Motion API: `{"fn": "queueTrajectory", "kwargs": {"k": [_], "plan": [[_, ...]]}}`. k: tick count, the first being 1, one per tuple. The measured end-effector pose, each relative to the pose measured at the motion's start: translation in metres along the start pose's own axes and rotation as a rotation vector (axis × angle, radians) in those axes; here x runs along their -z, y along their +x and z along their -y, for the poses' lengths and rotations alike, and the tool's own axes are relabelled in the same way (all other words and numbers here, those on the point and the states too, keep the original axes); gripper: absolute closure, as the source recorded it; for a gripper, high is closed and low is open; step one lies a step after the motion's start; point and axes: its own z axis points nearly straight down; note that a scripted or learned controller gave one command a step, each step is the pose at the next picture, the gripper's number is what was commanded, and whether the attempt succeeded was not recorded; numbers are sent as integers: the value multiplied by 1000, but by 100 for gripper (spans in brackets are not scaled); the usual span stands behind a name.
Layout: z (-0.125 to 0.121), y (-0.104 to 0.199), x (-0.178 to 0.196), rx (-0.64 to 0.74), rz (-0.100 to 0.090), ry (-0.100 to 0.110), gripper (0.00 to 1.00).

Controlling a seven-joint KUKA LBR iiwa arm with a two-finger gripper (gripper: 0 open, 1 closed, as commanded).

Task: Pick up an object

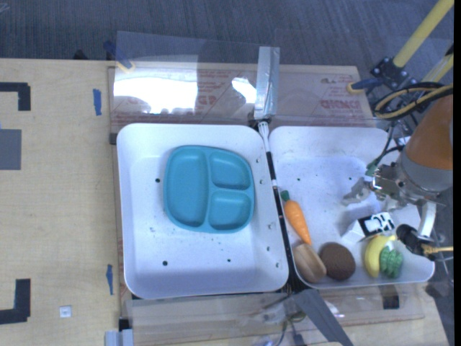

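While the gripper [376,193] hangs over the right bin [317,146], whether it is apart or together I cannot tell. Carrot [296,220] lies by that bin's left wall; bread roll [310,262] and brown ball [337,259] sit at its near rim, banana [374,253] and broccoli [391,262] toward its near right corner. Likely light, stiff plastic, slippery; take the carrot across its middle.

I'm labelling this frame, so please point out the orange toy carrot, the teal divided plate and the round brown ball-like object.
orange toy carrot [296,220], camera view, mid-body.
teal divided plate [186,187], camera view, large left compartment.
round brown ball-like object [337,259], camera view, top centre.
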Motion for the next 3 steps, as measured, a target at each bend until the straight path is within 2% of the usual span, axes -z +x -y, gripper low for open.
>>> {"fn": "queueTrajectory", "kwargs": {"k": [1,2,3], "plan": [[51,-6,-2,-23,8,-2,0],[49,-7,8,-25,10,-5,100],[73,11,-1,351,14,-9,100]]}}
